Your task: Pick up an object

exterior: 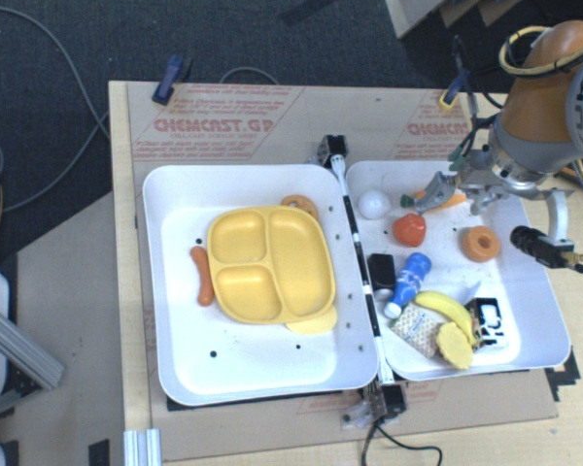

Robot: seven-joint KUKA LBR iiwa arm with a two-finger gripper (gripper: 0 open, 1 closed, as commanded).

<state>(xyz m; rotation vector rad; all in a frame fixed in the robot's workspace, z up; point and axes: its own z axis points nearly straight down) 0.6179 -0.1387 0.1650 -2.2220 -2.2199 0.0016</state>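
Bench bins: left (175,357) holds a yellow tray (270,263); right (539,333), banana (445,309); jaws' (445,190) grip unclear.

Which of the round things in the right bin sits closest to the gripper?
The round red tomato-like ball, just below the gripper. The small white ball lies farther left, and the orange ring-shaped doughnut farther right.

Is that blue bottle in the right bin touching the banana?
Touching. In the camera view the blue bottle lies tilted with its white cap end down against the upper end of the banana, and no white bin floor shows between them.
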